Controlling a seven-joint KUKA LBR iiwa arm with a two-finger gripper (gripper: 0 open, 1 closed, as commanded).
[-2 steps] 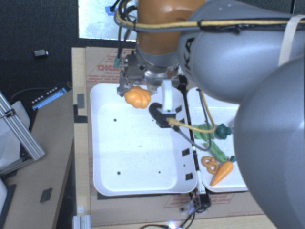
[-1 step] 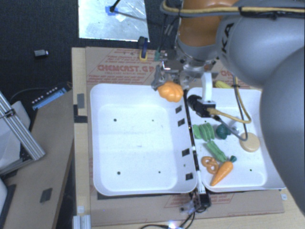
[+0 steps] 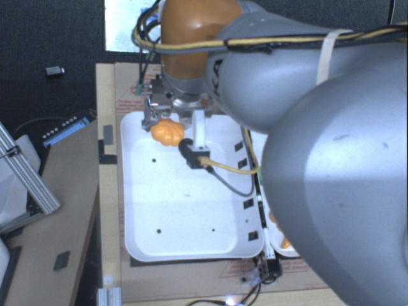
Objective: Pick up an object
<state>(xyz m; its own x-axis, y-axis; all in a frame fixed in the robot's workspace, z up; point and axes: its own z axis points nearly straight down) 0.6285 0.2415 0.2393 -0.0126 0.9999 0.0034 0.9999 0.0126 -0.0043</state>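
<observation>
We are seeing the gripper [image 3: 167,121] hanging over an orange object [image 3: 167,132] near the white bin's [image 3: 185,234] far edge; we cannot tell its grip.

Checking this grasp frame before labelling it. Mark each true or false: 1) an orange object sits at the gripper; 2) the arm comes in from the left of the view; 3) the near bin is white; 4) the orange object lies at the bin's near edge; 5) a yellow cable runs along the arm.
1) True: the orange object sits right at the gripper, at the far end of the bin.
2) False: the arm comes in from the right of the view.
3) True: the bin is white.
4) False: the orange object is near the bin's far edge.
5) True: a yellow cable runs along the arm.
</observation>
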